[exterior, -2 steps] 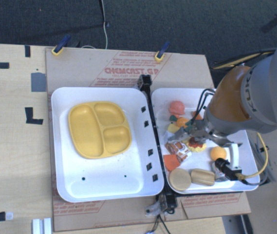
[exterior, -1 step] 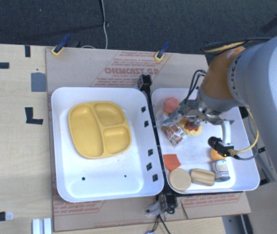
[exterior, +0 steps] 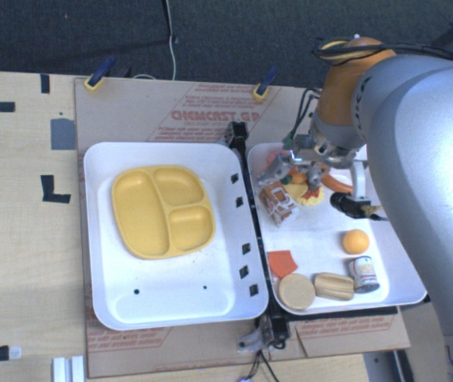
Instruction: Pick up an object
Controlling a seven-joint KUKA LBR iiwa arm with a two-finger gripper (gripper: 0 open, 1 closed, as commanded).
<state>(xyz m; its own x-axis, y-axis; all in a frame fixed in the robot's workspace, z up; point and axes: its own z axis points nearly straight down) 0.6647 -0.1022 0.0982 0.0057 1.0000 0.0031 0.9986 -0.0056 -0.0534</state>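
Wood bench (exterior: pixel 19 237): cardboard sheet (exterior: pixel 202 114) on top, w/ two white bins (exterior: pixel 103 293).

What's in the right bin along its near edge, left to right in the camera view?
Orange-red square piece → round tan disc → tan bun-like roll → small can. The orange ball sits just behind the can, so I leave it out of the order.

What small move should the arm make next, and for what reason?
Probably lower slightly: the gripper hangs over the pile of small items at the far end of the right bin, and nothing visibly sits between its fingers.
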